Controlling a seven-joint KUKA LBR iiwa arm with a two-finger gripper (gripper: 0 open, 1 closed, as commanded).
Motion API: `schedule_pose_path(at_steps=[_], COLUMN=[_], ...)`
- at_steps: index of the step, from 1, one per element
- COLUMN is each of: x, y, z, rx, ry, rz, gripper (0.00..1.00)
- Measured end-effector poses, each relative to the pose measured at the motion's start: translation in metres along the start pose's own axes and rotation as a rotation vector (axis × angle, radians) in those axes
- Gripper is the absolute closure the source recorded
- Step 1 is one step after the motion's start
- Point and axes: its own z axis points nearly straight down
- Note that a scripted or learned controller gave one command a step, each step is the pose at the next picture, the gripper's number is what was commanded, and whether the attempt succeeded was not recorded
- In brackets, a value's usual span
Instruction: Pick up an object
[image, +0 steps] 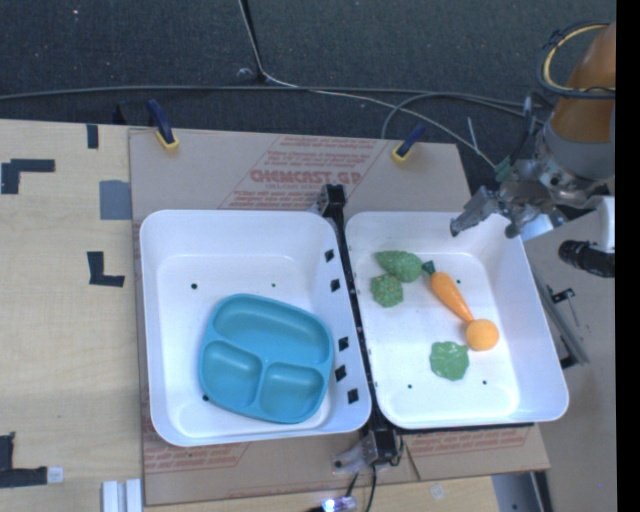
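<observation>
Toy carrot (452, 296), smooth and tapered, is lying aslant in the right bin (530, 300), its green cap pointing up-left toward a leafy green toy (400, 264). An orange ball (482, 335) is sitting at the carrot's narrow end, touching it or nearly so. Two more knobbly green vegetable pieces are resting nearby, one (387, 290) below the leafy toy, the other (449, 360) near the ball. The gripper (490, 217) is hovering over the right bin's upper right rim, its fingers spread apart and gripping nothing, well apart from the carrot. The left bin (165, 300) is holding a glossy blue divided plate (266, 358) with rounded corners. Bare white floor is lying open along the right bin's lower edge.
</observation>
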Motion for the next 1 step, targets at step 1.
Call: schedule_pose_path(at_steps=[1], x=[0.0006], y=[0.0023], z=[-0.0087], rx=[-0.013], ry=[-0.003], rz=[-0.003], gripper=[0.0])
